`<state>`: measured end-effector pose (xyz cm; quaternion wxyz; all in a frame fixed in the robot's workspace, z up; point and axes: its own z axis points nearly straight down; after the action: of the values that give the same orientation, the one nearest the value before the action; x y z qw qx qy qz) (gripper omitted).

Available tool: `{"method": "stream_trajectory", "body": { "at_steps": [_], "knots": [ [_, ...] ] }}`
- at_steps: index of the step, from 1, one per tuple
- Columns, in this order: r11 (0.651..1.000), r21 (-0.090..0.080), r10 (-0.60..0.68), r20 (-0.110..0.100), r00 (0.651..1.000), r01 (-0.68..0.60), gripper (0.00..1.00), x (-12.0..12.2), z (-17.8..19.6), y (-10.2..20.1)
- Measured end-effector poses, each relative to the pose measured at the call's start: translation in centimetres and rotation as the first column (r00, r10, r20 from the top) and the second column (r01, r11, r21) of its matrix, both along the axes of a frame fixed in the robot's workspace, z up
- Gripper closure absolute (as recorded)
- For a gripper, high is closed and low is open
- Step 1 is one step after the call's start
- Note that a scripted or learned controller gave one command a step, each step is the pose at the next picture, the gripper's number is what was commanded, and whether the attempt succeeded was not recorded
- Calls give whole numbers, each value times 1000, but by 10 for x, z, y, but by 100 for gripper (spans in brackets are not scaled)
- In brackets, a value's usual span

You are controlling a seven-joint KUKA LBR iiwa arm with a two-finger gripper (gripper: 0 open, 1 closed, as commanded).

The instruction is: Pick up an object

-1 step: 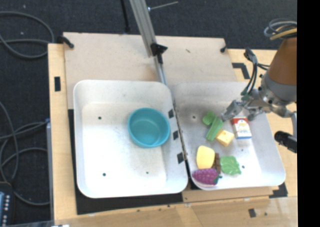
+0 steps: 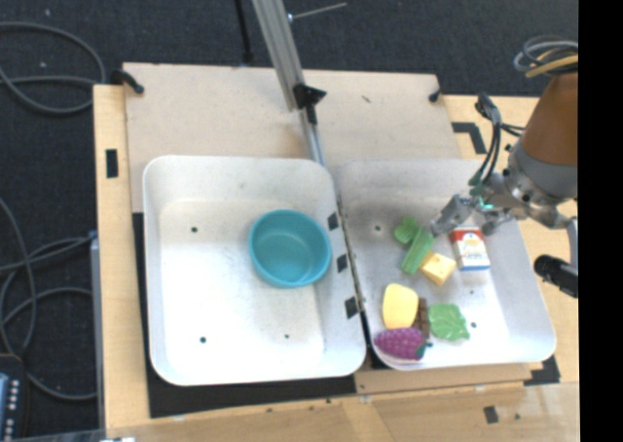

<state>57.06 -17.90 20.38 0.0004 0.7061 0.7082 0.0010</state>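
Camera view: carton (image 2: 472, 249), small red-and-white box, lies in the right bin (image 2: 516, 328) just below and touching my end effector (image 2: 473, 214), long axis running roughly up-down in frame, fingers spread and holding nothing, yellow cube (image 2: 438, 268) just beside it on the left.

Fixed overhead camera, slanted down on bins (image 2: 156, 236).
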Motion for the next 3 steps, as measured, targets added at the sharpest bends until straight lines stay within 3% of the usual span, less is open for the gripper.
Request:
{"method": "stream_trajectory", "body": {
  "at_steps": [1,2,3],
  "knots": [
    [1000,-3,-4,-7,1000,4,0,2,-63,-4],
    [1000,-6,-5,6,1000,5,0,4,-99,-7],
    [1000,-6,-7,12,1000,7,100,6,-87,-7]
  ]
}}
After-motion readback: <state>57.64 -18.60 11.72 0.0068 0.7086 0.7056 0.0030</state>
